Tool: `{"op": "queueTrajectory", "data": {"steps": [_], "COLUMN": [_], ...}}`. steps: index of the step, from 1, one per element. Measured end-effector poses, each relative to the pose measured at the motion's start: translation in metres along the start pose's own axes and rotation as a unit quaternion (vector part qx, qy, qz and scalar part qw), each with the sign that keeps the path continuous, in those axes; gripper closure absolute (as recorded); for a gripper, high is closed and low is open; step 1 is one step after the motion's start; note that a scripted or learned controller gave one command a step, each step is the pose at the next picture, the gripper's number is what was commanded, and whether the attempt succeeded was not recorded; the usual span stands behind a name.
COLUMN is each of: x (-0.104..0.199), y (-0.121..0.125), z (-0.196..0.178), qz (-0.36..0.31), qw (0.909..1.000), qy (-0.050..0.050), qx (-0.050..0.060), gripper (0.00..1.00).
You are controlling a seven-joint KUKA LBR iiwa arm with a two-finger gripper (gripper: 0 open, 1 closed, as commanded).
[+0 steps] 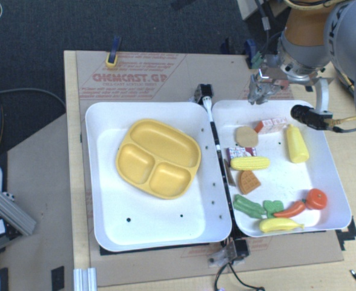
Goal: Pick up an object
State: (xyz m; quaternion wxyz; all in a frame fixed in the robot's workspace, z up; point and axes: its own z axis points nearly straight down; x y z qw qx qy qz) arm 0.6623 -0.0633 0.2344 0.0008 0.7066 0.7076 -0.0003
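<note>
Now we are noting —
Gripper (261, 94): hovering over right bin's (341, 194) far rim; finger state: cannot tell.
Left bin (99, 180): holding yellow divided tray (158, 158).

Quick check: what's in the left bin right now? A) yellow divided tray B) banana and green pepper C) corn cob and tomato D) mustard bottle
A: the yellow divided tray lies in the left bin, while the corn cob, tomato and the other toy food lie in the right bin.
</note>
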Motion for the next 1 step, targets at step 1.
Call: {"op": "queueTrajectory", "data": {"steps": [1], "x": [0.0072], "y": [-0.0035], "z": [0.0174], "qz": [0.000], "qw": [1.0000], "qy": [0.001], "qx": [0.002], "gripper": [1.00]}}
